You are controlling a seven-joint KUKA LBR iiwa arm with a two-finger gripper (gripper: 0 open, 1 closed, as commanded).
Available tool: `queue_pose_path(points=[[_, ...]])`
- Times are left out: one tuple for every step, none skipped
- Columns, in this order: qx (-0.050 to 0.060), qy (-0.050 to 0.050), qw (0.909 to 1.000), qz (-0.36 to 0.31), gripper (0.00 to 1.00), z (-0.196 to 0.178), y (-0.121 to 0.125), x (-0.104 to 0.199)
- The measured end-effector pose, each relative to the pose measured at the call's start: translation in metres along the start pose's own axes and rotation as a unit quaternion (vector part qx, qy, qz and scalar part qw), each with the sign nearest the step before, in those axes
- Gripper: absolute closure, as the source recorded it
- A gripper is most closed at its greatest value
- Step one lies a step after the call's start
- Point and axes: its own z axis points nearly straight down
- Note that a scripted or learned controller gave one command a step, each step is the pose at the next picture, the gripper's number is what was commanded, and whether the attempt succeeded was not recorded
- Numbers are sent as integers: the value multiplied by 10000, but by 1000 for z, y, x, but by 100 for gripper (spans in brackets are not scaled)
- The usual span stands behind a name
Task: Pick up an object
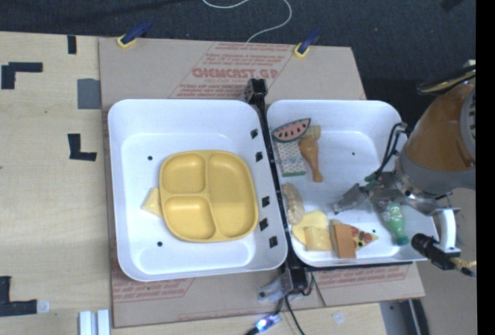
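Observation:
The right bin [340, 111] holds several toy foods. A watermelon slice [291, 129] and a brown drumstick [312, 155] lie at its far left, with a pale printed cracker [291, 161] beside them. A bread piece [293, 202], a yellow cheese chunk [312, 229] and a pizza slice [347, 238] lie along the near side. A green bottle [394, 222] rests near the right wall. My gripper [353, 199] hangs low over the bin's middle right, just left of the bottle and above the pizza slice, with nothing seen in it.
The left bin [124, 171] holds a yellow divided plate [209, 196] with a yellow wedge [151, 202] poking out at its left. The grey and orange arm [441, 148] covers the right bin's right rim. Cardboard lies under both bins.

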Motion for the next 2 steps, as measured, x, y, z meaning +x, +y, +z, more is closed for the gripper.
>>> queue_pose_path(points=[[-11, -7, 10000, -4, 0, 37, 0, 1], [-25, -13, 10000, 0, 100, 25, 0, 0]])
